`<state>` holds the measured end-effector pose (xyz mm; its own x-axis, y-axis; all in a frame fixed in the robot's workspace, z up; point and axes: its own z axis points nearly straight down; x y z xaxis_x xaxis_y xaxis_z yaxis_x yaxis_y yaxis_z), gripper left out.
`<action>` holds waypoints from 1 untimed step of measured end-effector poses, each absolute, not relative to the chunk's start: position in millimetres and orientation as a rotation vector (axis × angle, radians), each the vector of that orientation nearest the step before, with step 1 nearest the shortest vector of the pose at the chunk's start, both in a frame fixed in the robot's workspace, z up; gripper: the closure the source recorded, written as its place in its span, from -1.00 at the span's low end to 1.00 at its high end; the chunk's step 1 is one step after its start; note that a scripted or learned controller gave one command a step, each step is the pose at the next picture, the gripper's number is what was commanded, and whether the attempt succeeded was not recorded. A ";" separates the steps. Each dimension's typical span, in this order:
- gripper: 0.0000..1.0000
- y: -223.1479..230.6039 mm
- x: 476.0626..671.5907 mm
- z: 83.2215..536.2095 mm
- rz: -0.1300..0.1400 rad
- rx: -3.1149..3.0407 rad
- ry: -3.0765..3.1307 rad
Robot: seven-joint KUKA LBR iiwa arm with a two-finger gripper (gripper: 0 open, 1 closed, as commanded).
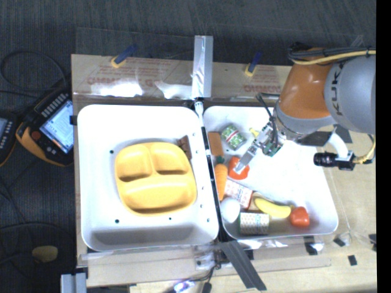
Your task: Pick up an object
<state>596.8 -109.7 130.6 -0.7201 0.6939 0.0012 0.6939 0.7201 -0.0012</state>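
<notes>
Right bin (317, 182) of two on the table, with the gripper (244, 162) lowered over a small red-orange toy, apparently a tomato (239, 171), near the bin's left wall beside a carrot (220, 179). Whether the fingers are apart or together cannot be told. The tomato looks light, rigid and smooth, so likely slippery; a grasp across its widest part seems safest. The left bin (91, 163) holds a yellow divided tray (156, 177).
</notes>
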 end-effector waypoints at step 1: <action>-1.00 -104.9 618.6 89.5 0.009 -1.245 -2.898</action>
<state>618.6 -104.9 89.5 -0.6885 0.7251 -0.0134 0.7252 0.6885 -0.0006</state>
